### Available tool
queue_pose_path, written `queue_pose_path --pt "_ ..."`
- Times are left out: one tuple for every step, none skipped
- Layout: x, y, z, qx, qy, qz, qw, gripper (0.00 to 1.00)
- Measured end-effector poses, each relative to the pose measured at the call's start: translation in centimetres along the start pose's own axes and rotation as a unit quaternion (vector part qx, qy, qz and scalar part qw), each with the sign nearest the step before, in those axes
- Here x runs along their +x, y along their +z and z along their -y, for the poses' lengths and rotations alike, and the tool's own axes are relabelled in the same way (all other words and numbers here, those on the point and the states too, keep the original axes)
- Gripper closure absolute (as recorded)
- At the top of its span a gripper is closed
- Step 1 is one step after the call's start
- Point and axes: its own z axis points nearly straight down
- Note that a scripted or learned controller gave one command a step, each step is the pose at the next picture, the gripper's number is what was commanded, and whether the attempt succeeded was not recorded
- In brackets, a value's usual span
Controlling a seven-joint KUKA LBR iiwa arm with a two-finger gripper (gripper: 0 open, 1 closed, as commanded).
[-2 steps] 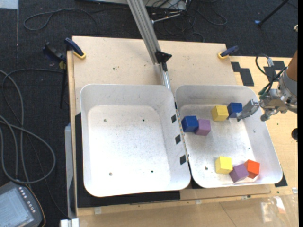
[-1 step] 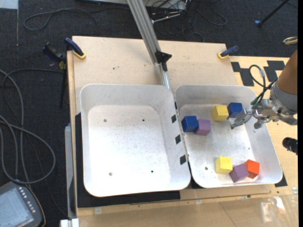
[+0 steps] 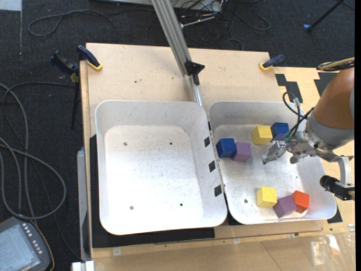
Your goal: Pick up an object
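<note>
**Claw low in the right bin**

Claw (image 3: 277,151) hangs over the right bin (image 3: 316,176), fingers parted, gripping nothing. A yellow block (image 3: 262,134) and a blue block (image 3: 280,130) sit just beyond it. Another blue block (image 3: 226,147) touches a purple one (image 3: 242,151) further left. Yellow (image 3: 266,196), purple (image 3: 285,205) and orange (image 3: 302,200) blocks cluster near the front edge.

Tan bench board (image 3: 146,75) on dark carpet; clamps at corners; cables (image 3: 34,151) left; pendant (image 3: 22,247) bottom-left.

Seven small blocks lie in the right bin (image 3: 316,176): a blue block (image 3: 226,147) touching a purple block (image 3: 242,151), a yellow block (image 3: 262,134) beside another blue one (image 3: 280,130), and a yellow (image 3: 266,196), purple (image 3: 284,205) and orange block (image 3: 301,200) clustered near the front rim.
</note>
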Motion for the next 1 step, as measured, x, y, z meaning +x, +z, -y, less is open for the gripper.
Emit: queue_pose_path --pt "-0.13 -1.39 -0.18 -0.004 0.0 0.002 1.0 1.0"
